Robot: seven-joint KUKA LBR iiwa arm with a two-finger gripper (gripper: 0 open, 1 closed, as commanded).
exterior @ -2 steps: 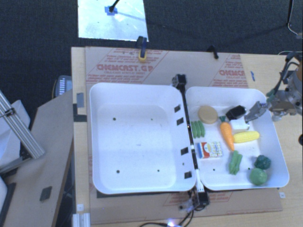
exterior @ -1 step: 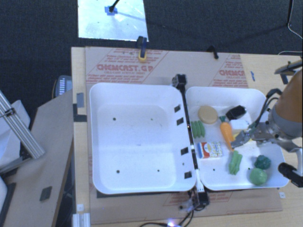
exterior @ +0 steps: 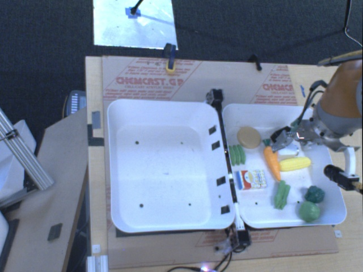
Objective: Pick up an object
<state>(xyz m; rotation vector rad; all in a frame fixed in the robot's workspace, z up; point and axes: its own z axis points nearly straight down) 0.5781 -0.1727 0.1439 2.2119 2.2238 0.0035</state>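
On the worktop (exterior: pixel 142 75): two white bins side by side.
Left bin (exterior: pixel 164 166): bare white floor.
Right bin (exterior: pixel 332 211): carrot (exterior: pixel 273 162) at centre; corn cob (exterior: pixel 295 164) touching it at 3 o'clock; round biscuit (exterior: pixel 248 136) at 11 o'clock; small carton (exterior: pixel 250 179) at 7 o'clock; broccoli (exterior: pixel 315 194) and a green ball (exterior: pixel 309 211) at 5 o'clock.
Gripper (exterior: pixel 282 140): low over the carrot's top end; I cannot tell its state.

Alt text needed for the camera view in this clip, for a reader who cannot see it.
A grey robot arm with an orange band reaches in from the right, its gripper low over the right bin, near a toy carrot and corn cob. That bin also holds a tan disc, green vegetables and a small carton. The left bin sits beside it.
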